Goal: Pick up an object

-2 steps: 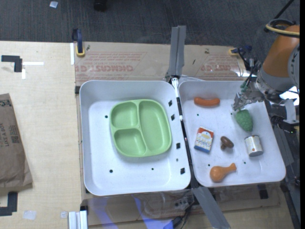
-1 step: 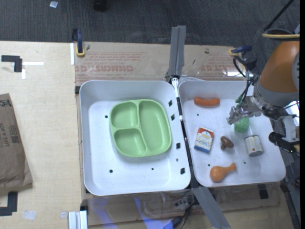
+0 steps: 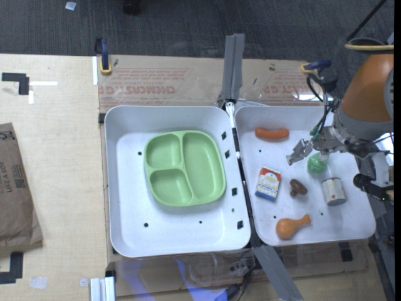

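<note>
Several small objects lie in the right bin (image 3: 351,231): an orange sausage (image 3: 272,133) at the back, a small printed box (image 3: 268,184), a brown lump (image 3: 298,187), a silver can (image 3: 334,190) on its side, and an orange gourd-shaped toy (image 3: 292,226) near the front. A green round object (image 3: 317,163) sits right of the bin's middle. My gripper (image 3: 311,151) hangs low directly over that green object, partly covering it. Whether it touches the object cannot be made out.
The left bin (image 3: 125,231) holds a light green divided plate (image 3: 186,167). A grey divider (image 3: 233,74) stands between the bins at the back. A brown paper bag (image 3: 15,187) lies on the bench at far left.
</note>
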`<state>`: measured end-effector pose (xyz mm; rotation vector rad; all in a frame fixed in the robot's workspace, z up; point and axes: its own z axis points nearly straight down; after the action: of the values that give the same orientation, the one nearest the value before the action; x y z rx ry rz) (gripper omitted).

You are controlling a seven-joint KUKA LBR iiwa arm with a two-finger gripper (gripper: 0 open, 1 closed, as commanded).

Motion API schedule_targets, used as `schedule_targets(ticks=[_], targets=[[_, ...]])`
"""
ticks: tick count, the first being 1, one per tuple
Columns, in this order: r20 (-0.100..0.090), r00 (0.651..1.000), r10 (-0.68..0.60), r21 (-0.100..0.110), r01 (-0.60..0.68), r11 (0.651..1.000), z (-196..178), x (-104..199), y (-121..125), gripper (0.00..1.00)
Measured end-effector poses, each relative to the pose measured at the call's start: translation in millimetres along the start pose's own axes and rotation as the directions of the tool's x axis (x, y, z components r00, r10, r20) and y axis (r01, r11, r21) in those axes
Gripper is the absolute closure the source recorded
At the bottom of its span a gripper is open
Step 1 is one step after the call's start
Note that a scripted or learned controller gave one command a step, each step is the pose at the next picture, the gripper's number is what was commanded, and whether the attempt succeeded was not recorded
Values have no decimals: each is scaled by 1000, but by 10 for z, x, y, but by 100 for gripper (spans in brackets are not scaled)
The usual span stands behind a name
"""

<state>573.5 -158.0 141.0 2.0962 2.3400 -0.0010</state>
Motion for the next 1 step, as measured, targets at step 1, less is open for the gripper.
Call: schedule_targets(ticks=[1], targets=[[-1,1000,1,1,-1,1000,496,-457,-167,0]])
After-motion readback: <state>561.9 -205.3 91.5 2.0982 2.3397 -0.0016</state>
